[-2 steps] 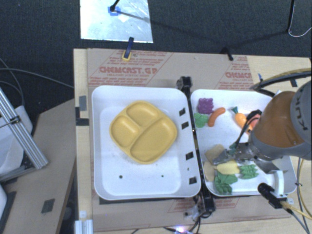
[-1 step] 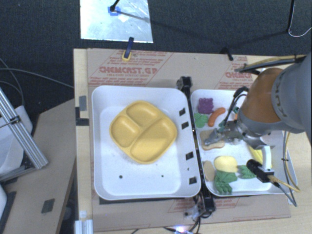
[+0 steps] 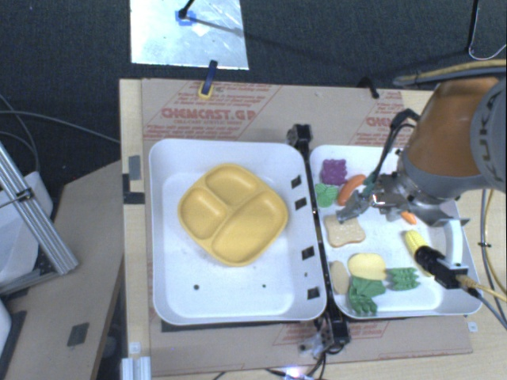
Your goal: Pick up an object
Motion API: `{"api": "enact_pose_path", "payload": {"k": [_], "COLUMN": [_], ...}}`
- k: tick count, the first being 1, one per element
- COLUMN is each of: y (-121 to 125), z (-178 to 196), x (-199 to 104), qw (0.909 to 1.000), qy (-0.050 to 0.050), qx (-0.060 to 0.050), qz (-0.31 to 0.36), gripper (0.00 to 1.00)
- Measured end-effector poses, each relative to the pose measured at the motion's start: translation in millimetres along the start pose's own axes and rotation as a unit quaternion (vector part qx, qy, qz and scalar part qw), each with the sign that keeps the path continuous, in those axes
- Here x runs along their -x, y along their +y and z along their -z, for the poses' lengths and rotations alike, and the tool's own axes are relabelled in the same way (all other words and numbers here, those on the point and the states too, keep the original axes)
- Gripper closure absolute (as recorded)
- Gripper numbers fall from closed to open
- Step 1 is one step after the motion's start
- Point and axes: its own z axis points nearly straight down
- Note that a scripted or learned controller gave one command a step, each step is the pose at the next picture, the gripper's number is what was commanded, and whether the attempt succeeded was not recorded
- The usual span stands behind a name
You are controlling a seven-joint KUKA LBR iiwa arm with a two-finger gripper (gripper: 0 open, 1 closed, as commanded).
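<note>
The claw (image 3: 354, 206), a cluster of dull metal parts at the end of the grey arm (image 3: 451, 141), hangs over the upper middle of the right bin (image 3: 424, 298). From this slanted overhead angle it is not possible to tell whether the claw is open or closed, and nothing can be seen gripped in it. Its tip sits between two toy foods: just below an orange sausage-shaped piece (image 3: 352, 187) and just above a flat tan toast slice (image 3: 345, 233) with a rounded top. Whether it touches either cannot be made out.

Both bins are shallow, smooth white plastic with rounded corners, side by side on a brown cardboard sheet (image 3: 238, 113) printed in red. The right bin holds the small toy foods to pick from. These include:
- a knobbly purple grape bunch (image 3: 333, 170) near the top left corner
- a small green lump (image 3: 325, 194) beside the orange piece
- a smooth yellow oval (image 3: 366, 265) lower down
- a pale beige piece (image 3: 339, 275) touching the oval's left side
- two dark green leafy shapes, one (image 3: 364, 294) below the oval and one (image 3: 402, 279) to its right

The left bin (image 3: 170, 236) holds a single glossy yellow plate (image 3: 232, 213) – squarish with soft corners, divided into three compartments and turned like a diamond.
</note>
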Motion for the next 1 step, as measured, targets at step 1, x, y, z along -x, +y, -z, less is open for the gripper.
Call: {"api": "enact_pose_path", "payload": {"k": [1], "y": [-24.8], "z": [170.5], "x": [-87.9], "qw": [1.0], "qy": [0.002], "qx": [0.003], "qz": [0.003], "gripper": [0.0]}}
